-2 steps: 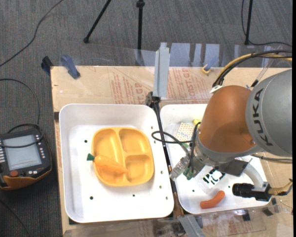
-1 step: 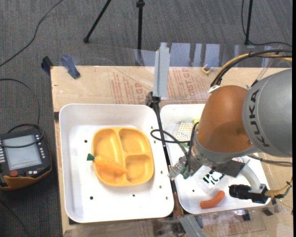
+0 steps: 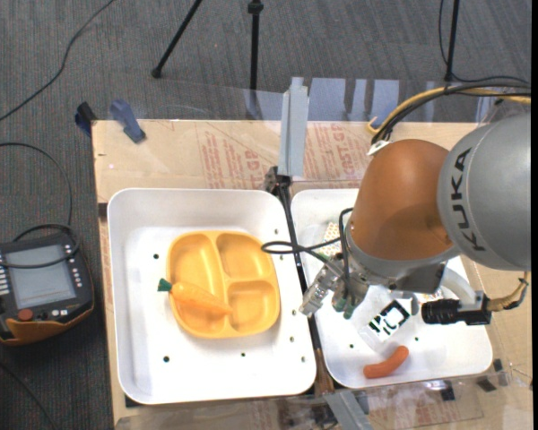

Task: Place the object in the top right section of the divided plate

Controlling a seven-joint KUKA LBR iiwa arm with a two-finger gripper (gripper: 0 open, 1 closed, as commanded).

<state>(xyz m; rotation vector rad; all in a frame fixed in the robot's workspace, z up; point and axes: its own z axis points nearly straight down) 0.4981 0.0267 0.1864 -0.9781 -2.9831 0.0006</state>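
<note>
Yellow divided plate point(image 3: 224, 283) in left bin point(image 3: 125, 330), toy carrot point(image 3: 197, 297) across its lower-left edge, gripper point(image 3: 327, 296) hovering at the bins' divide, fingers' state unclear, orange sausage point(image 3: 386, 363) in right bin point(image 3: 471, 352), lower right, pendant point(image 3: 38, 285) far left.

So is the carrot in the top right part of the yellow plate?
No, the carrot lies across the plate's lower left part.

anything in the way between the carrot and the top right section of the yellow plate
Nothing visible blocks it. The carrot lies across the left edge of the divided plate, over the big left section, and the top right section looks bare. Only the plate's low divider ridges lie between them. The gripper hangs over the right bin.
</note>
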